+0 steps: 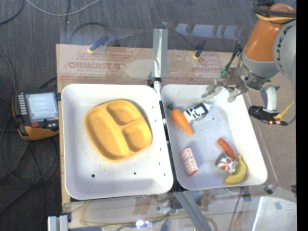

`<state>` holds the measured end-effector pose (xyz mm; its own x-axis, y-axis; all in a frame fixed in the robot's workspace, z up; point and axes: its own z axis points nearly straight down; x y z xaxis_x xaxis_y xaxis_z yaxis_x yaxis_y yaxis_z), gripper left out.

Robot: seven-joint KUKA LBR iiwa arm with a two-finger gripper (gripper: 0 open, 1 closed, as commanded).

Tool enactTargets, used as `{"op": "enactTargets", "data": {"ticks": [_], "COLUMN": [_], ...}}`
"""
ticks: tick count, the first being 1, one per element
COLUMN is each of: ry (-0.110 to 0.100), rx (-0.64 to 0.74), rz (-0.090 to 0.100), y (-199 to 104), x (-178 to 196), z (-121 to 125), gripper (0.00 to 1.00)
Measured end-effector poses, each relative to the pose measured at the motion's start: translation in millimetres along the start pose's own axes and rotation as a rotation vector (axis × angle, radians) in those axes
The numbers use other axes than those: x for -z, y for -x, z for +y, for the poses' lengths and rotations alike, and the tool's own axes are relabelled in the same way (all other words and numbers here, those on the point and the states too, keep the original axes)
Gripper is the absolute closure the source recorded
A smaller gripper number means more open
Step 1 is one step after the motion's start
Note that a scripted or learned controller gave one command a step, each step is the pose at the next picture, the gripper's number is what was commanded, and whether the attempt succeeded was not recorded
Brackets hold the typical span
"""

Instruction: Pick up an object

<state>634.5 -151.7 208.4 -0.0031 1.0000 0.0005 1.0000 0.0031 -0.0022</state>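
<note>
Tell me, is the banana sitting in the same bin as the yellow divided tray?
No: the banana lies in the right bin, near its front corner, while the yellow tray sits in the left bin.

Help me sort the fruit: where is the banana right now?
The banana lies in the near right corner of the right bin, touching a small red-and-white can, just below a red sausage.

The bench (96, 61) bears two white bins (77, 177) side by side.

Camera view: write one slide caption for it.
End effector above right white bin holding plastic carrot, banana; yellow divided tray in left.
</note>
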Motion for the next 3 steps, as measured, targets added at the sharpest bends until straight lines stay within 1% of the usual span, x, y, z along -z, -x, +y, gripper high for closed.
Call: {"op": "enactTargets", "data": {"ticks": [1,2,3], "ry": [0.001,-0.002,0.000], "rx": [0.021,0.020,0.026], "rz": [0.000,0.002,-0.002], "y": [-19,-20,-75], "x": [-107,-99,-11], "z": [-4,-4,18], "gripper": [0.00,1.00,1.00]}}
